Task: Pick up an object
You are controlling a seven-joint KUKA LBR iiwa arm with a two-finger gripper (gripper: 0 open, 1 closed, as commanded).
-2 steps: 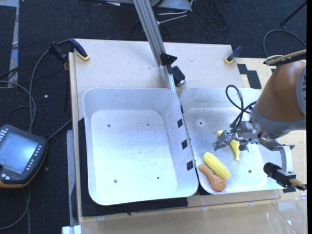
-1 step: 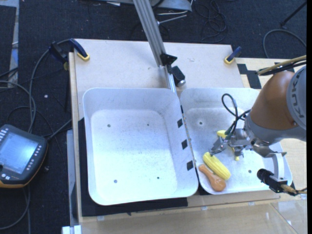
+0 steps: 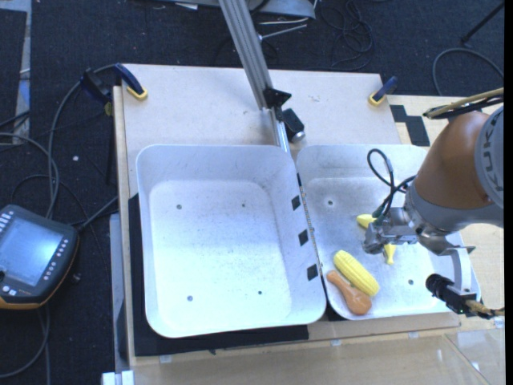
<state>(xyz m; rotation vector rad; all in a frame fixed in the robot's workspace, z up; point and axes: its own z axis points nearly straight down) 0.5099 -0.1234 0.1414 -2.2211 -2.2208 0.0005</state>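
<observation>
**A:** Camera view first: where is the thing to be lifted?

**B:** Three small pieces are seen in the right bin, toward its near side. A yellow corn cob lies at a slant, touching an orange drumstick-shaped toy just beside it. A smaller yellow piece is partly hidden under the gripper.

**A:** How are the fingers set?

**B:** That cannot be told; they are hidden by the wrist body and cable. Nothing is shown held between them.

**A:** How would the corn cob be expected to handle?

**B:** It is judged to be a light, stiff plastic toy, with a bumpy skin that should give some grip. A hold across its narrow middle is advised, square to its long axis; the rounded sides might let it roll or squirt out if it is taken off-centre.

**A:** And the room around it?

**B:** The drumstick toy is pressed against one side, so a finger there may be blocked. The bin's near rim and the wall shared with the left bin are close. More open floor is left toward the far side of the right bin.
</observation>
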